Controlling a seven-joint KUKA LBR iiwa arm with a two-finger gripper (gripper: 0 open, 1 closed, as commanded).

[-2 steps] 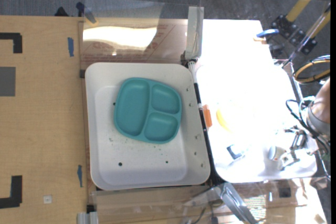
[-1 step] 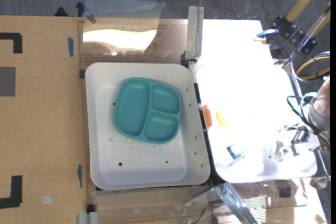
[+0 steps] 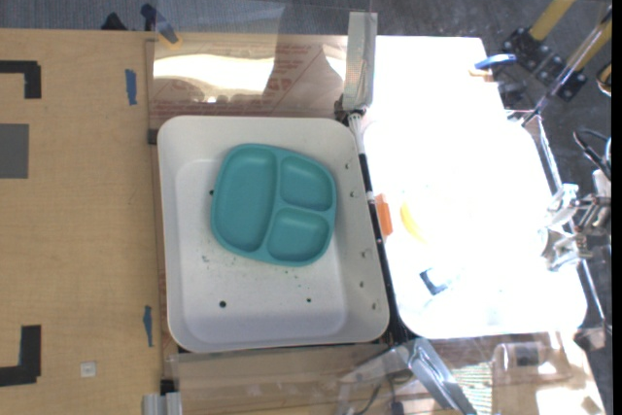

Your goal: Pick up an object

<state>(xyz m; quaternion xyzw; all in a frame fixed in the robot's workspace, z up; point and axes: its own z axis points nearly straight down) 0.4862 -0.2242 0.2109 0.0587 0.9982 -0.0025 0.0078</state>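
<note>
camera view looks down on two white bins. in the left bin [image 3: 185,306] a teal divided plate [image 3: 274,204] lies flat near the middle, well apart from the walls, so judged easy to reach from above. the right bin [image 3: 466,73] is washed out by glare; faint yellow [image 3: 410,221] and dark blue [image 3: 433,282] bits lie there, too blurred to name. the gripper's state cannot be told.
</note>
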